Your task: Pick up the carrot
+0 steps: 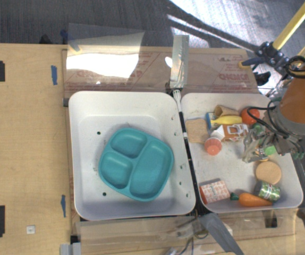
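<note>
The carrot (252,199), orange with a small green top, lies along the front wall of the right bin (224,166), near its front right corner. It rests flat, next to a green can (268,191). My gripper (255,147) hangs over the right side of that bin, well behind the carrot and apart from it. The grey arm with its orange band (301,100) comes in from the right edge. The carrot is not in the gripper.
The right bin also holds a banana (227,120), a small carton (235,133), a pink cup (213,146), a tan round disc (268,172), a pink packet (214,190) and a bread slice (196,130). A teal divided plate (136,163) lies in the left bin (83,116).
</note>
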`<state>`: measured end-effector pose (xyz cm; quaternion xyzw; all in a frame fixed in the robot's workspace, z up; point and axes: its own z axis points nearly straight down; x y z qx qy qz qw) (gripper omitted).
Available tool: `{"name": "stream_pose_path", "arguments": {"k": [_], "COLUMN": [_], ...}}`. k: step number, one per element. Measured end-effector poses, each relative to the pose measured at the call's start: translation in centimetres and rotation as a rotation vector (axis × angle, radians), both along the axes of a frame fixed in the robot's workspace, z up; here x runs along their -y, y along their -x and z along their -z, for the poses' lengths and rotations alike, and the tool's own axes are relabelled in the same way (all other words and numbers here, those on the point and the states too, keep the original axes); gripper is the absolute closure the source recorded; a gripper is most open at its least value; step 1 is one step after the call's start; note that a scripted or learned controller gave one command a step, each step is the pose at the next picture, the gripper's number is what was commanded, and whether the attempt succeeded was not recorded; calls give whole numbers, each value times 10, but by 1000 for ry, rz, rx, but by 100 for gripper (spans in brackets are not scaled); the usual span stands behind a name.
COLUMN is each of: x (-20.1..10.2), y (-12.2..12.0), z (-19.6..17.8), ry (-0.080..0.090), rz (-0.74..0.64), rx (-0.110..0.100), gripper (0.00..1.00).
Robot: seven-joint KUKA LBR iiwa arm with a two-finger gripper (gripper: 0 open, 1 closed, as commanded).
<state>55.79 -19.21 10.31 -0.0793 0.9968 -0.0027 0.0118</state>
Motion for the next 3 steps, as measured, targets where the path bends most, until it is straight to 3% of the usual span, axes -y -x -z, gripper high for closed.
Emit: {"name": "stream_pose_path", "arguments": {"k": [1, 2, 3], "x": [-37, 22, 19], "y": [-5, 43, 41], "z": [12, 4, -6], "ry": [2, 5, 4], "rz": [-96, -453, -454], "rx": [-12, -16, -9], "gripper": [100, 100, 100]}}
